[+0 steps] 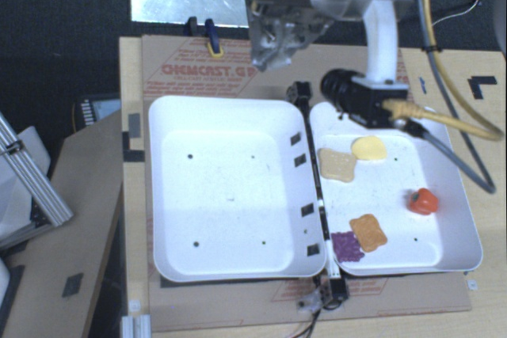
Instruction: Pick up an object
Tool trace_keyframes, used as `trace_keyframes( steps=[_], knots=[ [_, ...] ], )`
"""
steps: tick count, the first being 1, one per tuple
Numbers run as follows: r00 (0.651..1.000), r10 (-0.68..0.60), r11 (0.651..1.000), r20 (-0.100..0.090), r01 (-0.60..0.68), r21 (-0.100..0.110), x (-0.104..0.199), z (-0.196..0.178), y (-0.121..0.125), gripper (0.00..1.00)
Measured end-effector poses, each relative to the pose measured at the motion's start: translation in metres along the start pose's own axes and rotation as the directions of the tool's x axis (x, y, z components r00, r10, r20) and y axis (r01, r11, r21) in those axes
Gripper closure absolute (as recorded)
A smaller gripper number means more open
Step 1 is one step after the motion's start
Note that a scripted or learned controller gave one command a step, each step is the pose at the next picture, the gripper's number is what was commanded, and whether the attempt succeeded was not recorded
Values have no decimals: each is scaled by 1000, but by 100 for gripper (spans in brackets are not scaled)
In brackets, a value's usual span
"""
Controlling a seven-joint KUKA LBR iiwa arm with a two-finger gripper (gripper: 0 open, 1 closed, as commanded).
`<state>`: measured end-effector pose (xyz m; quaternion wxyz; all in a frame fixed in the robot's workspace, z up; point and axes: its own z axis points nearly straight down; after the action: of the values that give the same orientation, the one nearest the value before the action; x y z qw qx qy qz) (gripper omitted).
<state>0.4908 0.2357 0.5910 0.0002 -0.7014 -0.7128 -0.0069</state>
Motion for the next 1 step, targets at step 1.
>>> trace_keyframes(
  steps=[1],
  knots=[
    [1000,-3,1000,-1,3,-2,0,-11,0,100]
  ],
)
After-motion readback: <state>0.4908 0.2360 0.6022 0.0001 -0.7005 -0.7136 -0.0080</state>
